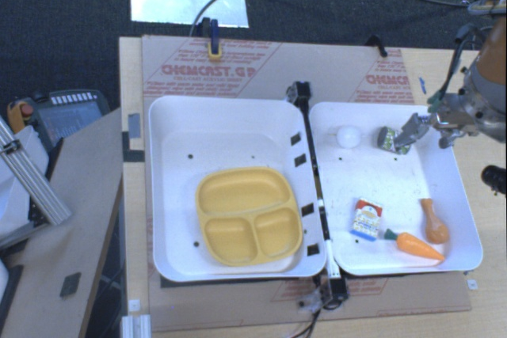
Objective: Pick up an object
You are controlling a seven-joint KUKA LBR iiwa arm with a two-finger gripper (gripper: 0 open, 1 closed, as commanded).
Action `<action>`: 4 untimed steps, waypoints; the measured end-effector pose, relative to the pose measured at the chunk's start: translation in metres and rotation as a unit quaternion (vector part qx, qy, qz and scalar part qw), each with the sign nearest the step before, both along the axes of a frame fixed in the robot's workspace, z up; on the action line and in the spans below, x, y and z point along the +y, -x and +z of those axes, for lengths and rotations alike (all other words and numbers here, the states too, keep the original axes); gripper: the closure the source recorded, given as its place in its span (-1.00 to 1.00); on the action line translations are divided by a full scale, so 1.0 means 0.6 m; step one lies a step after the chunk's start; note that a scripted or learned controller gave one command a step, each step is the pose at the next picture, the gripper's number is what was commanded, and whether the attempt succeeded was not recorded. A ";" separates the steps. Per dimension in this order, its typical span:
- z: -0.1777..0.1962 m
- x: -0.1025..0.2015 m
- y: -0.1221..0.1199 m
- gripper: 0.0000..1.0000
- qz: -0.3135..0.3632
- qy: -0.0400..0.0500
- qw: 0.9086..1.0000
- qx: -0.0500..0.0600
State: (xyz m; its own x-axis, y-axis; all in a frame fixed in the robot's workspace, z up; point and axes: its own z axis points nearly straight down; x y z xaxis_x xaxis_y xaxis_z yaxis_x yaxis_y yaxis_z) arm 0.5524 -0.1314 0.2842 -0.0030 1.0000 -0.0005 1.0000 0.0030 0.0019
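- Objects for picking lie in the right bin (463, 194): a white ball (348, 137) near its far wall, a small dark wrapped item (387, 139) just right of the ball, a small red, white and blue carton (367, 218) toward the near side, an orange carrot (417, 246) near the front right corner, and a tan drumstick-shaped piece (434, 222) just above the carrot.
- Left bin (170, 170): holds a yellow three-compartment tray (248, 214), lying flat toward the near side.
- Pincer (428, 131): on the arm entering from the right, over the far right part of the right bin, just beside the dark wrapped item; fingers spread apart, nothing between them.
- Bench (333, 67): printed sheet under both bins.
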 end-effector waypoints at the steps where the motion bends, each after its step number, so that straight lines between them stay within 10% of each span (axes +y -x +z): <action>1: -0.075 0.008 -0.011 -1.00 0.000 0.000 1.000 0.002; 3: -0.242 0.022 0.015 -1.00 -0.001 -0.001 1.000 0.002; 4: -0.220 0.020 0.012 1.00 -0.001 0.000 1.000 0.000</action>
State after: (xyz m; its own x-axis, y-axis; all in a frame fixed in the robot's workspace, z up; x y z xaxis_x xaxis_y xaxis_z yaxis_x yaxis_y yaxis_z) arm 0.5450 -0.1192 0.1524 -0.0007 1.0000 -0.0008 1.0000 0.0007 0.0027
